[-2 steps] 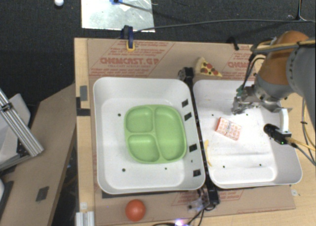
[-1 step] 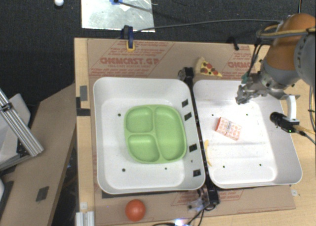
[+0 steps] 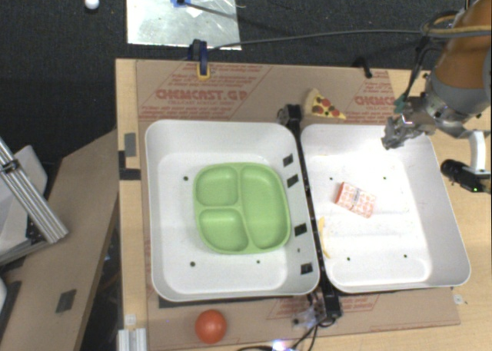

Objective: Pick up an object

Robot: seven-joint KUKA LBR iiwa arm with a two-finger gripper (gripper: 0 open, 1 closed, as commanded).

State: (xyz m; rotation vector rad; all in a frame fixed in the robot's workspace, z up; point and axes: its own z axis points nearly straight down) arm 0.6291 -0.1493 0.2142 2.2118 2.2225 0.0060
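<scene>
The gripper (image 3: 393,136) hangs over the far right corner of the right bin (image 3: 430,265), at the end of the grey arm (image 3: 461,65) that reaches in from the right. From where I stand I cannot tell how it is set, since the tip is small and dark against the white wall. Nothing is visibly carried.

The likeliest target is the small pink-and-white box (image 3: 355,199), lying flat near the middle of the right bin, tilted relative to the bin's walls and well apart from the gripper. A thin pale yellow strip (image 3: 323,236) lies by the bin's left wall; it looks too slim for a sound grasp. The left bin (image 3: 165,211) holds a green divided tray (image 3: 241,208), which is broad and low and offers little to pinch. A pizza-slice toy (image 3: 324,105) sits on the board behind the bins, and an orange ball (image 3: 211,326) sits in front, both outside the bins.

Assessment: the step in hand is the approach. To do it well, the gripper should travel toward the middle of the bin until centred over the box, turn to match the box's skew so that it closes across the shorter side, and descend straight. The box lies clear of the walls, so there is room on all sides. The main risk is closing off-centre and nudging the box away.
</scene>
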